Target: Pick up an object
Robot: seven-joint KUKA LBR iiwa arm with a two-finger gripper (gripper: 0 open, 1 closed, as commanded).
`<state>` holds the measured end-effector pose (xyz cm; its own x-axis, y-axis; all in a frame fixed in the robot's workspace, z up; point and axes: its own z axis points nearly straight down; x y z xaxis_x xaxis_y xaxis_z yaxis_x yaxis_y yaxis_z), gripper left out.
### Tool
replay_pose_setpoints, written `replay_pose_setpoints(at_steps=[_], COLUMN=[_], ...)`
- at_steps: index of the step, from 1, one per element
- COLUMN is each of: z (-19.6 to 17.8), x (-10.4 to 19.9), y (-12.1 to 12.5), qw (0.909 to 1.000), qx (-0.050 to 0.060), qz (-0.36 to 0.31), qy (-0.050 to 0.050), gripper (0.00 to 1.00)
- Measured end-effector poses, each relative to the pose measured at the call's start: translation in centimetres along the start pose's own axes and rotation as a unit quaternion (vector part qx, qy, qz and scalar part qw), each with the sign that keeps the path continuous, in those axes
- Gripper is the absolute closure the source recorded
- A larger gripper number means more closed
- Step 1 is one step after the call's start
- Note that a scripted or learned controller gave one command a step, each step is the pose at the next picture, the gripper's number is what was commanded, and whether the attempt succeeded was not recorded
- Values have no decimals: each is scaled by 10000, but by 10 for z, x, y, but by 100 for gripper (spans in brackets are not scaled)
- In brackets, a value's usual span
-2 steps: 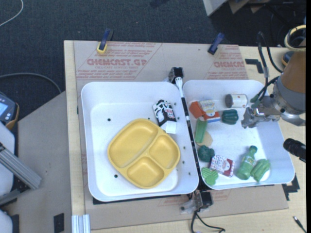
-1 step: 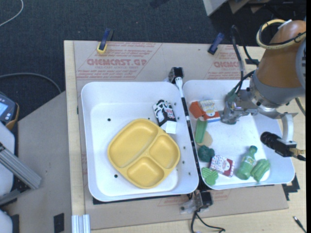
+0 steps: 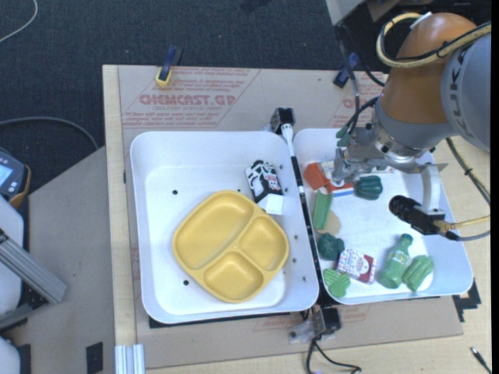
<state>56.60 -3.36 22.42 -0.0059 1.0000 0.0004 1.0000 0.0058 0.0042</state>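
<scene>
Camera view from above the bench: toy food lay scattered in the right bin (image 3: 460, 275), among them a green pepper (image 3: 367, 185), an orange piece (image 3: 315, 175), a long green vegetable (image 3: 321, 210), a green bottle (image 3: 397, 261) and a small red-and-white carton (image 3: 356, 266). The gripper (image 3: 348, 170) hung low over the bin's upper left corner, just beside the orange piece and the pepper; whether it was wide, narrow or holding anything could not be told. It appeared to be at the reaching step, with nothing plainly lifted. The next move called for closing on one piece and raising it clear. The left bin (image 3: 156, 209) held a yellow divided tray (image 3: 230, 244) and a black-and-white toy (image 3: 263, 178).
</scene>
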Motion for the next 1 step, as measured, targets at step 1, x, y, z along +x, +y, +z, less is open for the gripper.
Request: replay_pose_setpoints(at_steps=[1], z=[-9], x=[11], y=[-5], qw=[10000], qx=[3], qz=[18], qy=[-3], gripper=[100])
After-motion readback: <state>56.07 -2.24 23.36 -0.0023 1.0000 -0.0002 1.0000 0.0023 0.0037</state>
